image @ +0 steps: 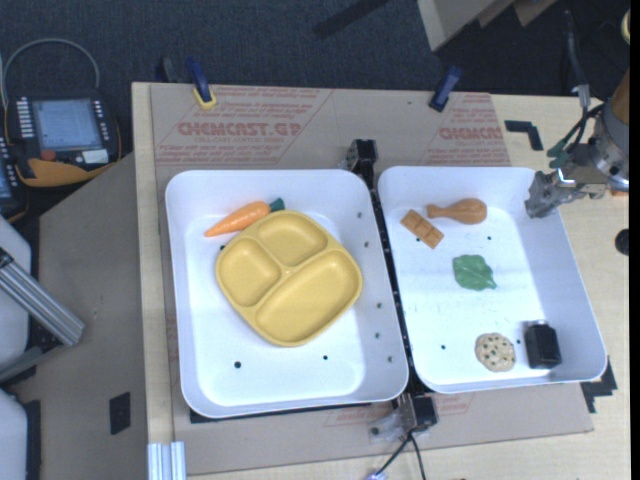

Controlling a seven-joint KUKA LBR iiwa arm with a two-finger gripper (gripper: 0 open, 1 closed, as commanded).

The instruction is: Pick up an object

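We see a yellow plate [290, 290] and carrot [237, 218] in the left bin [190, 298]; the right bin [575, 268] holds a drumstick [458, 210], cookie [494, 351]; jaws unclear.

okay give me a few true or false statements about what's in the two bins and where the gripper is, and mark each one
1. The carrot lies in the left bin, beside the yellow divided plate. True.
2. The cookie sits on the yellow plate. False: it lies in the right bin, next to the black block.
3. The gripper is at the right bin's upper right edge. True.
4. The green leafy piece is between the gripper's fingers. False: it lies on the bin floor, apart from the gripper.
5. The drumstick is in the left bin. False: right bin.
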